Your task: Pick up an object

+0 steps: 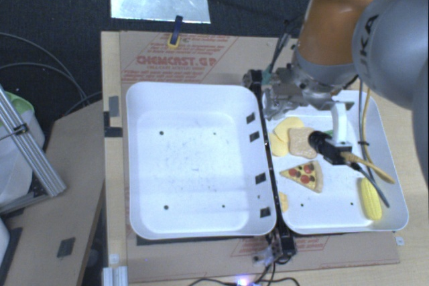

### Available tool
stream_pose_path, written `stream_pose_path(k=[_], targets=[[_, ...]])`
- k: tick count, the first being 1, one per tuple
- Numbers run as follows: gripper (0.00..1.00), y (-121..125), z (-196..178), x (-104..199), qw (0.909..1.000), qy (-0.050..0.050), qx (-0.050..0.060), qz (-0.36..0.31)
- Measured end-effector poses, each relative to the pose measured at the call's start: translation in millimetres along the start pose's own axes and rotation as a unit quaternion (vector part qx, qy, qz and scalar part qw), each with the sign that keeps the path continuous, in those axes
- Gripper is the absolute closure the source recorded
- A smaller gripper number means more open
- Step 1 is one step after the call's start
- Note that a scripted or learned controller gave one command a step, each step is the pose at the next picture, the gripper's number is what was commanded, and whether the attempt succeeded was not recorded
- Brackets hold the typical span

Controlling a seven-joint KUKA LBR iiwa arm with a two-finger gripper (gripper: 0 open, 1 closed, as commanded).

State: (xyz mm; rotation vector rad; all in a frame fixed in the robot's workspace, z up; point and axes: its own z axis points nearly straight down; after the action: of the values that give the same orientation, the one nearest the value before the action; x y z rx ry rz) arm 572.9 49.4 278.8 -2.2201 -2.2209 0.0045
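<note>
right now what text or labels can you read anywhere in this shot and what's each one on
"CHEMCAST G P", red print, roughly legible, on the cardboard sheet behind the bins.
"KA", part of a brand name, on the grey arm.
Smaller red print lines under the cardboard heading: too blurred to read.

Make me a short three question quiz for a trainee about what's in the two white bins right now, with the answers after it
1. True or false: the pizza slice lies in the left bin.
2. Which item lies nearest the right bin's front right corner? A) corn cob B) cracker C) pizza slice
3. Fill in: the gripper is above the right bin's ____ left corner.

Key: 1 false, it lies in the right bin. 2 A. 3 back, with the arm's orange band above it.
</note>
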Motion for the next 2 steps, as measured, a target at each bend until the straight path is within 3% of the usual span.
stream_pose_path(k=[1,2], targets=[[1.0,-64,100,7,1.0,0.001,0.005,0.0],[1.0,-74,95,-40,1.0,0.0,-0.001,0.002]])
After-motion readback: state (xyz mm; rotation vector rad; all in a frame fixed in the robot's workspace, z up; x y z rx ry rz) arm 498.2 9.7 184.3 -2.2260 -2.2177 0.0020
